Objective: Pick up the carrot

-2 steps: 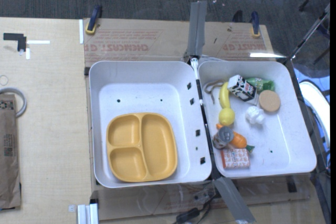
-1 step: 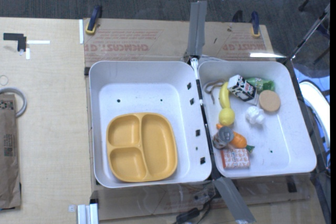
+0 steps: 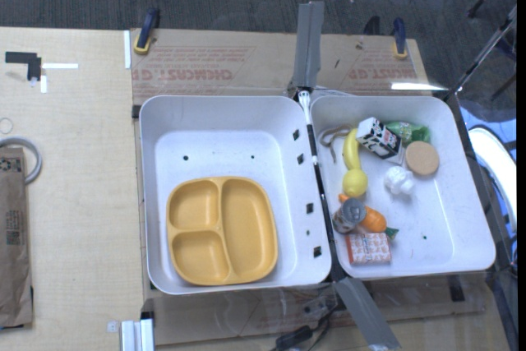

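Nearest the camera, in the right bin (image 3: pixel 468 251), a flat red-and-white packet (image 3: pixel 369 247) is lying by the front wall. Just behind it the carrot (image 3: pixel 374 219) is resting: orange, smooth, tapered, green tuft toward the right, long axis running roughly left-right with a slight tilt. A grey round lump (image 3: pixel 351 214) is touching its left end, so a grasp from that side is judged crowded; the right end is freer. Further back a yellow banana-like piece (image 3: pixel 352 163), a white crumpled object (image 3: pixel 399 180), a tan disc (image 3: pixel 422 159), a black-and-white carton (image 3: pixel 377 137) and something green (image 3: pixel 408 130) are being seen. In the left bin (image 3: pixel 164 127) a yellow three-part plate (image 3: pixel 220 229), glossy plastic, is sitting. The pincer's state cannot be told; the arm is expected from the right. The wooden tabletop (image 3: pixel 74 177) is extending left.
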`<state>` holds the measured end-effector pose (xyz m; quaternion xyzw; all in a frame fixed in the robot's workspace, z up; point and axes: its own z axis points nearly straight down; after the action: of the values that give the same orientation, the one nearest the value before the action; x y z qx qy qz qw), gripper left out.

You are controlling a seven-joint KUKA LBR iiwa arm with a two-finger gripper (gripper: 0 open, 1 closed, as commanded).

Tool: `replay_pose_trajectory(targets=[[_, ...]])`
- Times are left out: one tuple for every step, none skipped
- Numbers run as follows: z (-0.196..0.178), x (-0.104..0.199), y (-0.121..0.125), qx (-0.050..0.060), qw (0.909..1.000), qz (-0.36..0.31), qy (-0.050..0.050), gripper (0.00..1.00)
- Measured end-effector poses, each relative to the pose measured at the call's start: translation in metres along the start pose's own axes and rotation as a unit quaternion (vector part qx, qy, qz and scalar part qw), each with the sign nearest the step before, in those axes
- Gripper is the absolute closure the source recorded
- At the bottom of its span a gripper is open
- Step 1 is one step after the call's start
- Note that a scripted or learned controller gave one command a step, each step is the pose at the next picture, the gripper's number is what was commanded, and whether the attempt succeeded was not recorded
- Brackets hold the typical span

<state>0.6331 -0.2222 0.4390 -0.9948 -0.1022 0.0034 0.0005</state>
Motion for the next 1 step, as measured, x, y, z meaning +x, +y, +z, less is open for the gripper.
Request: replay_pose_trajectory(targets=[[-0.0008,0.0104,0.0015,-0.001,1.0,0.0,0.001,1.0]])
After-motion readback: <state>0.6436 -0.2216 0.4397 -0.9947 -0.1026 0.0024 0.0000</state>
